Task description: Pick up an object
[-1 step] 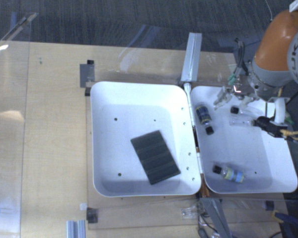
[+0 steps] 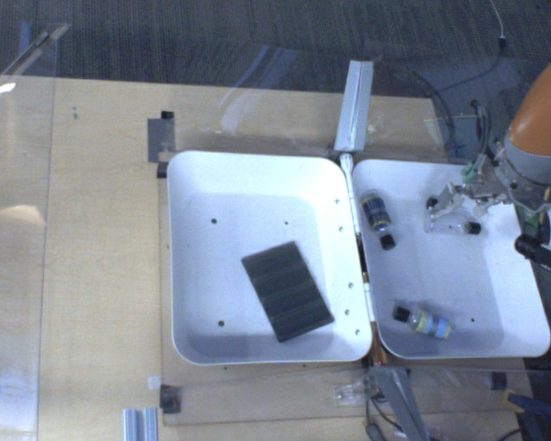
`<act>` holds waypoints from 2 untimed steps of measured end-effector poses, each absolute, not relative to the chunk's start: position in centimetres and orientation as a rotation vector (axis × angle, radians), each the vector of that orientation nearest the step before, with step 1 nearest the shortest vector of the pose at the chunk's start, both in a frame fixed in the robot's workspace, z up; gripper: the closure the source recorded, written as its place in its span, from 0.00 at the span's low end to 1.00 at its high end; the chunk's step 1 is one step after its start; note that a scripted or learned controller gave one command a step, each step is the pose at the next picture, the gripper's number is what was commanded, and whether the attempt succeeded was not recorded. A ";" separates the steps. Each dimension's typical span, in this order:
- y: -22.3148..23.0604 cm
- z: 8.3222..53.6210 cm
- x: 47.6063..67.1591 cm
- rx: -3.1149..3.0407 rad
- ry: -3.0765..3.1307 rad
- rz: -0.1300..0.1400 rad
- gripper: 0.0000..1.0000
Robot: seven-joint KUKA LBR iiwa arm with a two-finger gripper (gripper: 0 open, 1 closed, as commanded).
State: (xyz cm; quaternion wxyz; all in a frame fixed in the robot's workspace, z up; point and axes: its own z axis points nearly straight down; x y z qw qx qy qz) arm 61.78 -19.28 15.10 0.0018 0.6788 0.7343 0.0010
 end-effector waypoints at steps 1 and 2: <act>-14.8 8.9 63.8 2.064 2.360 0.007 0.00; -8.9 12.9 61.2 2.076 2.350 0.008 0.00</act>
